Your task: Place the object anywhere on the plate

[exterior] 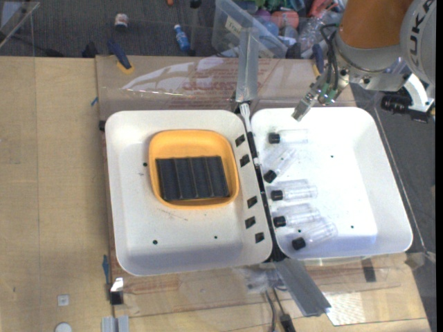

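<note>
The tool (pixel 302 109) hangs over the far left corner of the right bin (pixel 360 185), slanting down and to the left from the grey arm (pixel 377 19) with its orange band. Whether it stands apart or together cannot be told, and nothing is seen held in it.

The task's things are clear plastic vials with black caps, five of them lying on their sides along the left part of the right bin. One vial (pixel 287 137) lies nearest the tool, just below its tip. A second (pixel 279 163) lies tilted below it, a third (pixel 294 191) and a fourth (pixel 299 218) lie further toward the near side, and the fifth (pixel 315 234) lies closest to the near rim.

The left bin (pixel 131 227) holds an orange plate (pixel 192 144), squarish with rounded corners. On the plate rests a dark ribbed block (pixel 192 178).

Beyond the bins, a clear tub (pixel 228 19) of coloured items stands off the table.
</note>
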`<state>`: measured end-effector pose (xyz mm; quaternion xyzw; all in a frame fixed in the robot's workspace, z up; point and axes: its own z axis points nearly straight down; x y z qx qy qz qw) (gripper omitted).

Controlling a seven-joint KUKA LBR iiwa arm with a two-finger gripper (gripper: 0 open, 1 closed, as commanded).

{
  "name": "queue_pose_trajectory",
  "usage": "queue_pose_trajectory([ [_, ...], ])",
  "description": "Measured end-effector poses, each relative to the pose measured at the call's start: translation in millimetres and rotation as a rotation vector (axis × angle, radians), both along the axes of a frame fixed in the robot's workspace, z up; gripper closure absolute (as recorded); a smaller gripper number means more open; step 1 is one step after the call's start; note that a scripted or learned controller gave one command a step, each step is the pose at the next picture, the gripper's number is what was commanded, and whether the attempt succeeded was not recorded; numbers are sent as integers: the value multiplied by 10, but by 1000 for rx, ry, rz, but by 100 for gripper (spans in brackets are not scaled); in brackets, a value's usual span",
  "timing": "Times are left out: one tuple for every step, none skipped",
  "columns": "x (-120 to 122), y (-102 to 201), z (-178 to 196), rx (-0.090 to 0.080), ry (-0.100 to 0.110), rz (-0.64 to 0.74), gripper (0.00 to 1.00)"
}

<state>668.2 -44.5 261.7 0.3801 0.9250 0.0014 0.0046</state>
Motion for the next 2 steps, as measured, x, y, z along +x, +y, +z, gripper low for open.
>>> queue_pose_trajectory([
  [-48, -147, -198, 0, 6, 80, 100],
  [-80, -90, 575, 0, 1, 124, 100],
])
